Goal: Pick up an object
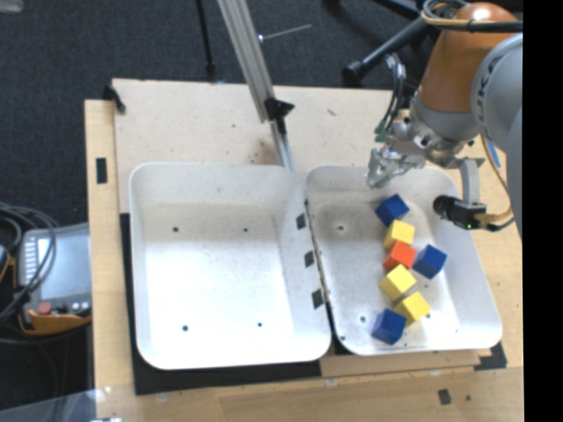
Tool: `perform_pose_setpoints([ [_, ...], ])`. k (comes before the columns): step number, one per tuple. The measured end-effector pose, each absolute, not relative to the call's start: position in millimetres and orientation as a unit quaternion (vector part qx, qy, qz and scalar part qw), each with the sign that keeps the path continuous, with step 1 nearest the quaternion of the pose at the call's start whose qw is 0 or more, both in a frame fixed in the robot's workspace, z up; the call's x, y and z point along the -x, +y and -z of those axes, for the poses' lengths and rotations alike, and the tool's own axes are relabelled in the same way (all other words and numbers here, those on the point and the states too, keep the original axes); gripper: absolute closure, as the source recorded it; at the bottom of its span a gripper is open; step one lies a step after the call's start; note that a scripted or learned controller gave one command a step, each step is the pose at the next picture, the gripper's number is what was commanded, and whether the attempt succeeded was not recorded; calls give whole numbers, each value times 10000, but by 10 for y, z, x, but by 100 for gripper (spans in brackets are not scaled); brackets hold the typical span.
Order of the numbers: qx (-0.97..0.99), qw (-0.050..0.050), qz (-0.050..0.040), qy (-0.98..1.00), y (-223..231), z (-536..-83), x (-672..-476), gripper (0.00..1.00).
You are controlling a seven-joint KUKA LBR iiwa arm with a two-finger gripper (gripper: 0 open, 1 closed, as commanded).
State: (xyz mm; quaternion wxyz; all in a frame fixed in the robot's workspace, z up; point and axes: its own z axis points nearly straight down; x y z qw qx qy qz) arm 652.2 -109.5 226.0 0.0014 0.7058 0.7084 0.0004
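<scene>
The fingers (380, 176) are hanging over the far edge of the right bin (345, 262), pointing down from the grey arm (493, 69) with its orange band (462, 60). Whether they are apart or together cannot be told here, since they are showing as 1 small blurred metal tip; nothing is showing between them.

The cubes are lying in the right bin, all on the near side of the fingers. Nearest to the fingers, just below them and slightly toward the arm's side, a blue cube (392, 208) is resting on the bin floor, apart from the tip. Beyond it, a yellow cube (400, 233) is sitting against an orange cube (401, 254), and a second blue cube (430, 261) is lying just beside that orange one, on the arm's side. Further from the fingers, 2 more yellow cubes (398, 281) (413, 307) are sitting close together, and a third blue cube (389, 325) is lying farthest from the fingers, near the bin's front rim.

The left bin (220, 262) is sitting well away from the fingers, on the side opposite the arm, touching the right bin along their shared edge. Both bins are resting on the counter (176, 121). A slanted metal pole (251, 60) is rising from the counter beyond the bins.
</scene>
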Motion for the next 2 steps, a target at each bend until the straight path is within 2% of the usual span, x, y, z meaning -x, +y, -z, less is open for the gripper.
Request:
perform_pose_setpoints([
  [2,-7045,-6,-6,7097,-81,-2375,-6236,100],
])
